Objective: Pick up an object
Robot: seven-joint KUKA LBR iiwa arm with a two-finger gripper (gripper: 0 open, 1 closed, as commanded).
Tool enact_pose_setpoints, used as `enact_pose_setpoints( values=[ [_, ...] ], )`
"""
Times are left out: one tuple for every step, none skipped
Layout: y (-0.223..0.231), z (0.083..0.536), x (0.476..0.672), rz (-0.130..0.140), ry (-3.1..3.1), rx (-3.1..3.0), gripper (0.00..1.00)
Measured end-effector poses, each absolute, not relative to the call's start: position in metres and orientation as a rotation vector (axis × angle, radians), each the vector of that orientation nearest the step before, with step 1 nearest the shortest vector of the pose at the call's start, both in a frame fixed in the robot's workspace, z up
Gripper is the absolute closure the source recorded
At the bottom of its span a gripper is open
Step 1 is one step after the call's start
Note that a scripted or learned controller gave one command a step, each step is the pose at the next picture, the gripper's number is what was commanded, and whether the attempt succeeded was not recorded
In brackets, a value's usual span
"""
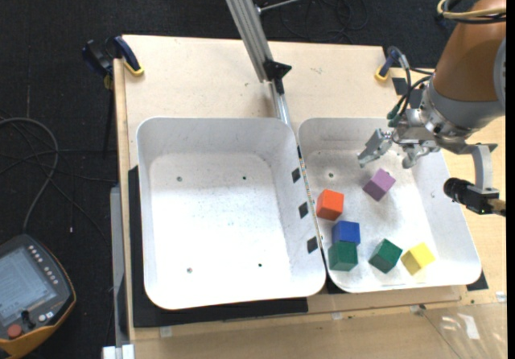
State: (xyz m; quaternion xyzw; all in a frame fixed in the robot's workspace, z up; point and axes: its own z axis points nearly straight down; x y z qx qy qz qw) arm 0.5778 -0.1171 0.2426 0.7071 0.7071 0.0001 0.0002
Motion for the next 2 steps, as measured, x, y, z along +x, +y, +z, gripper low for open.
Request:
enact_pose_setpoints(
  values=[
    [-0.163, 0.118, 0.597, 0.0, 2.212, 2.218, 0.0],
    [-0.202, 0.095, 0.598, -0.001, 2.214, 2.222, 0.0]
  ],
)
